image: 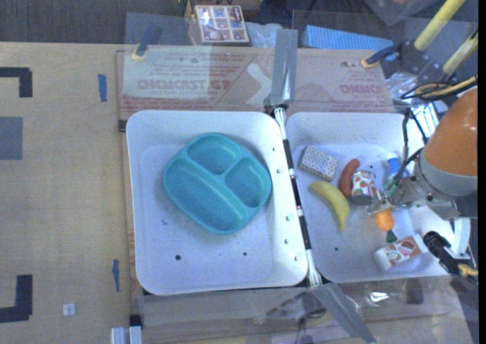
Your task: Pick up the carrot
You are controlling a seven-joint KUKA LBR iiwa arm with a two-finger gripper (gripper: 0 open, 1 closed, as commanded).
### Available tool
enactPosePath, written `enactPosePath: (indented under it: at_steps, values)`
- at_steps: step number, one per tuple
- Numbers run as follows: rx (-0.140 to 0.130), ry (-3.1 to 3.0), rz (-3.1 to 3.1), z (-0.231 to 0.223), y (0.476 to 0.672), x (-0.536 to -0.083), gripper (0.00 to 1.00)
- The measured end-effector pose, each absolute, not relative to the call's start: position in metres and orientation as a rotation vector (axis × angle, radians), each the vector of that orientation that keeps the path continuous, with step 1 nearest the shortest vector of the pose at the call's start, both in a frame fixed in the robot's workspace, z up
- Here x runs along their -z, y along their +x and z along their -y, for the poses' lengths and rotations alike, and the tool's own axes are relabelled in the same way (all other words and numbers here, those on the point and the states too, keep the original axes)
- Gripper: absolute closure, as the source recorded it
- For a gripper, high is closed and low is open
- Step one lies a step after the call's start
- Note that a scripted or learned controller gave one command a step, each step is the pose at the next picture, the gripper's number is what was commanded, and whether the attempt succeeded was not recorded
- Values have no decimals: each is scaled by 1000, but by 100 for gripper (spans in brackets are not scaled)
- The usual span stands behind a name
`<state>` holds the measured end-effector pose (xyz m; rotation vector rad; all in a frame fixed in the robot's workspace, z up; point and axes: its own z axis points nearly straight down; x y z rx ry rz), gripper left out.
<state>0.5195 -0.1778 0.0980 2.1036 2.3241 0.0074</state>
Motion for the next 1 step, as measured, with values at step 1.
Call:
enactPosePath:
  at_steps: [1]
  values:
    - [-1, 2067, -2364, 149, 494, -191, 100]
